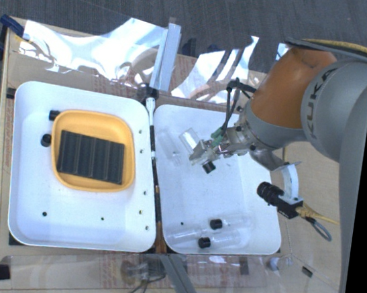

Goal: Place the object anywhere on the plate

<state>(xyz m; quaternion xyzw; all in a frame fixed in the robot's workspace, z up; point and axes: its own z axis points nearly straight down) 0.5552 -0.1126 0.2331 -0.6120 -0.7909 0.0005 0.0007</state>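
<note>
A yellow plate (92,152) with a dark ridged middle lies in the left white bin (18,214). In the right white bin (259,238), near its front edge, lie clear plastic objects (225,235) with black caps (215,223). My gripper (204,157) hangs over the upper middle of the right bin, pointing left and down. A small clear piece (189,138) sits just to its upper left; whether the gripper touches it is unclear. The gripper is well apart from the capped objects and from the plate.
A raised divider (153,172) runs between the two bins. The arm's grey and orange body (298,104) covers the right bin's far right corner. A black fitting with a cable (278,198) juts out at the bin's right rim. Crumpled foil (115,52) lies behind the bins.
</note>
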